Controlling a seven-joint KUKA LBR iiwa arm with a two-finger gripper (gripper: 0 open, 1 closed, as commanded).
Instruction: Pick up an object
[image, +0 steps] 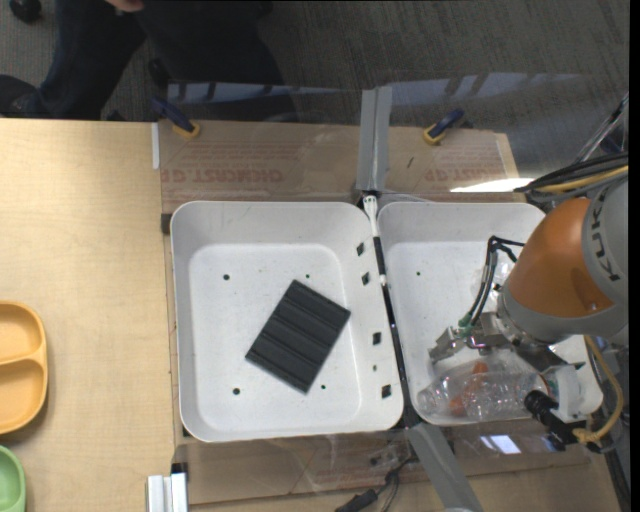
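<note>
A black ribbed rectangular pad (298, 335) lies flat and turned at an angle in the middle of the left bin (181, 300). A crumpled clear plastic package (478, 396) with orange-red bits inside rests at the front of the right bin (440, 250). My gripper (462, 342) hangs low in the right bin, just above the back edge of that package. The arm's orange band (562, 265) and wrist hide the bin's right side.
A yellow divided tray (20, 370) and a green item (8, 482) sit at the left edge of the wooden bench. Clamps and a metal post (372, 140) stand behind the bins. Cables run along the arm at the right.
</note>
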